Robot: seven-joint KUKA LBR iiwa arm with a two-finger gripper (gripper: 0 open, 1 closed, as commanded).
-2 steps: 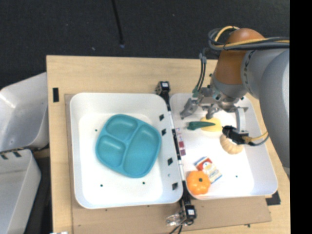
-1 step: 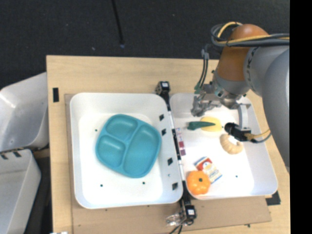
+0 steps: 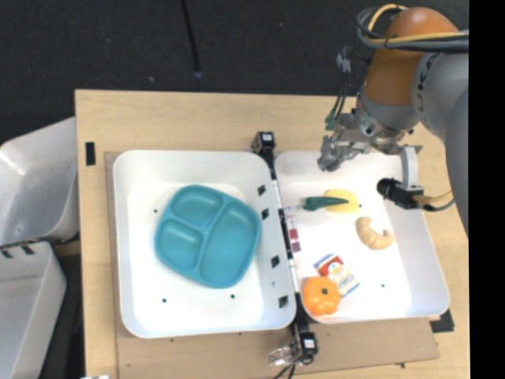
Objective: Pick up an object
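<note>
The right bin (image 3: 410, 283) holds a yellow corn cob with a green end (image 3: 334, 202), a tan croissant (image 3: 373, 234), a small red and white carton (image 3: 337, 272) and an orange pumpkin-like fruit (image 3: 320, 296). My gripper (image 3: 331, 159) hangs over the far left part of this bin, behind the corn cob and apart from it. Nothing shows between its fingers.
The left bin (image 3: 134, 290) carries a teal divided plate (image 3: 207, 234). A ridge with black clips (image 3: 278, 227) splits the two bins. The wooden bench (image 3: 158, 117) runs around both, and a white object (image 3: 31, 188) stands off its left side.
</note>
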